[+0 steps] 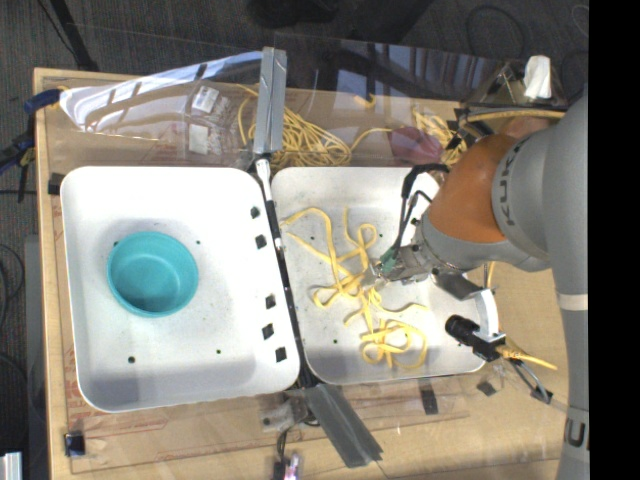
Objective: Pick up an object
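The tool (385,266) hangs low in the right white bin (300,193); I cannot tell its grip. Thin, bendy yellow strings (350,268) lie from nine to six o'clock, light and floppy. Pinch a thick bunch.

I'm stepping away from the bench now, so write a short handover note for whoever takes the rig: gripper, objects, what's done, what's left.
Gripper: low in the right bin, at the tangle of yellow cords; finger state unreadable from above.
Objects: yellow cords spread across the right bin; teal bowl sits in the left bin.
Done: arm is down at the cords.
Left: no lift visible yet; confirm a grasp, then raise.
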`<action>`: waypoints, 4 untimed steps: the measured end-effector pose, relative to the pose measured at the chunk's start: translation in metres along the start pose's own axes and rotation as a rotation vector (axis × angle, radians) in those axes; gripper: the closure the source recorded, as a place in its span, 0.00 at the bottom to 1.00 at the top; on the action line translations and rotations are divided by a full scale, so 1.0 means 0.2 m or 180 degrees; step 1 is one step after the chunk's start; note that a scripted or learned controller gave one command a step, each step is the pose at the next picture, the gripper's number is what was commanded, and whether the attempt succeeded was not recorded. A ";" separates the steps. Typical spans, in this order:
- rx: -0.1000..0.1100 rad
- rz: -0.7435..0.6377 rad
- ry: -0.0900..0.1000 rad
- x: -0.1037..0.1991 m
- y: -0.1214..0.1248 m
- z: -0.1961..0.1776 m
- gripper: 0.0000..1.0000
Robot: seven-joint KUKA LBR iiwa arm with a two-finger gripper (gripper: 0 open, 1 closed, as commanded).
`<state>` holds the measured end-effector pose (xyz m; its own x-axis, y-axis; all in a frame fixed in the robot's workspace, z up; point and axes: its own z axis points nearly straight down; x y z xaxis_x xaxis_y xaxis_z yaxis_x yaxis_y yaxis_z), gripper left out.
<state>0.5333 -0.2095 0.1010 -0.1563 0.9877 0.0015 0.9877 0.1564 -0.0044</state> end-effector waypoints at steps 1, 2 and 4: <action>-0.0016 0.0320 -0.0005 0.19 -0.01 -0.77 1.00; -0.0015 0.0320 -0.0004 0.19 -0.01 -0.77 0.00; -0.0001 0.0183 0.0000 0.25 0.04 0.00 1.00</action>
<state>0.5327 -0.1597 0.1010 -0.0992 0.9951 0.0014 0.9951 0.0992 -0.0042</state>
